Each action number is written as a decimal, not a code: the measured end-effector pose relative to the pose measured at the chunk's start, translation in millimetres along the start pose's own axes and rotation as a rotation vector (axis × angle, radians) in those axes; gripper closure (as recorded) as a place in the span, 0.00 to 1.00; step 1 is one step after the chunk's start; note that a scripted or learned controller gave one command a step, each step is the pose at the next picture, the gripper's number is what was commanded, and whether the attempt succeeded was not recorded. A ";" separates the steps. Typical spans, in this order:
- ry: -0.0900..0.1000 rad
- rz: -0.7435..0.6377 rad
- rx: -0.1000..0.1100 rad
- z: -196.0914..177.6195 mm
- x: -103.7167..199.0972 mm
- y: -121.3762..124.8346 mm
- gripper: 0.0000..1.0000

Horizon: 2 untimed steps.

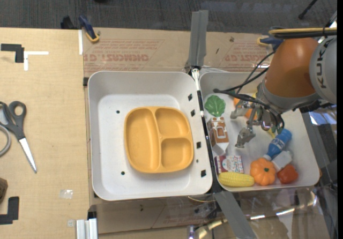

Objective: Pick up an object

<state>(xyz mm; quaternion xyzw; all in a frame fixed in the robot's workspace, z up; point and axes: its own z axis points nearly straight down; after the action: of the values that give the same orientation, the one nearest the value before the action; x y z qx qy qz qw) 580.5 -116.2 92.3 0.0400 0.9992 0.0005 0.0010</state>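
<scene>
Two shallow white plastic bins are sitting side by side on the bench: the left bin (102, 141) is carrying a yellow three-compartment plastic tray (159, 139), and the right bin (306, 141) is holding the small toys, so any pick is going to happen there. The grey arm with the orange band (292, 69) is reaching in from the right and hanging over the right bin, wrist pointing down, which looks like a top-down approach. The hand (251, 125) is hovering over bare bin floor near the middle of that bin, with nothing visibly between its fingers; whether the fingers are spread or pressed together I cannot tell, metal parts and cables are cluttering that spot.

Candidates: a green leaf-shaped toy (215, 105) near the bin's upper left, a small brown-and-white printed carton (218, 130) just below it, a pink-and-white flat packet (231, 164) further down, a yellow toy corn cob (236, 179) lying along the front wall, an orange toy pumpkin (262, 171) just beside it, a red toy pepper (288, 174) in the front right, and a blue-and-white small bottle (278, 144) tilting just right of the hand. The bottle is nearest, so it is probably the target, though the hand is not lined up over it yet. Grey-handled scissors (20, 133) are lying well apart on the bench's left.
</scene>
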 end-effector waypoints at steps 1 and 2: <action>-0.005 0.075 0.001 -1.7 -52.5 5.0 0.00; -0.012 0.072 0.002 -12.8 -54.3 5.3 1.00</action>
<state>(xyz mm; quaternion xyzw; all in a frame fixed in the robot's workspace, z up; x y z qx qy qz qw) 635.1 -115.3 105.3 0.0761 0.9971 -0.0007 0.0069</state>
